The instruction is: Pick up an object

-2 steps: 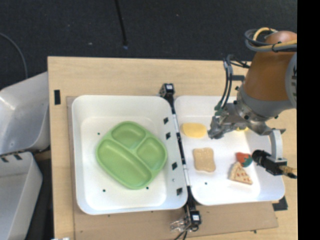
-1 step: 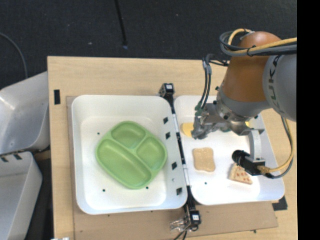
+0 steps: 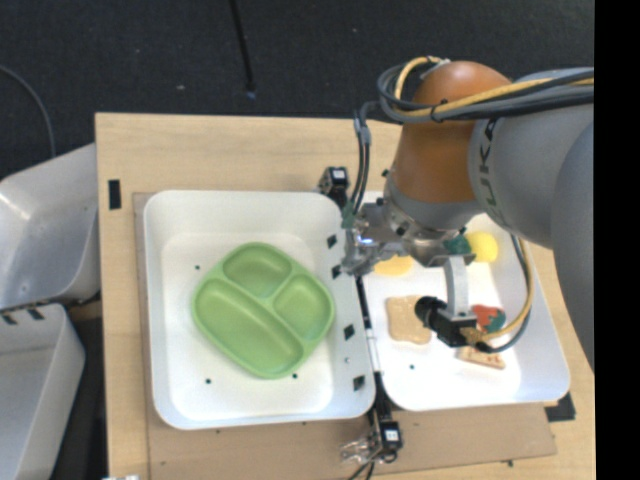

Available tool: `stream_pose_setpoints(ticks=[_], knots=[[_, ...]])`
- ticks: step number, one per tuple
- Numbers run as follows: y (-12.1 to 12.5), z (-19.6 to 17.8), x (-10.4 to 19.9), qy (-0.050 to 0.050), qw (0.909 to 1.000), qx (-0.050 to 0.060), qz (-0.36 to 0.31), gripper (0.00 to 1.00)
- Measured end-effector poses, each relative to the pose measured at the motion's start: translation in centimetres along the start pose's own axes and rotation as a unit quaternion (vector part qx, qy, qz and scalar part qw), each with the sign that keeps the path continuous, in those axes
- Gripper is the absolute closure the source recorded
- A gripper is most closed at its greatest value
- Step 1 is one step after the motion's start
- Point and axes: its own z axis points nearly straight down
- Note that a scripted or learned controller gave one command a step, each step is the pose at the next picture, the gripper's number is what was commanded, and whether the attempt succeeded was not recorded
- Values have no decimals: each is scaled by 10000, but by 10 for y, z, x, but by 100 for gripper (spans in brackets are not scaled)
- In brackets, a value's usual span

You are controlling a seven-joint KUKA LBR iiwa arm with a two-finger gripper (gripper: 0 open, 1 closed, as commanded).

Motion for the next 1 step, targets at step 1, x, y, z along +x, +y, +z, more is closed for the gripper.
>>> stream_pose_setpoints(ticks=[1], knots=[[8, 3, 41, 0, 10000, -2, 2, 100]])
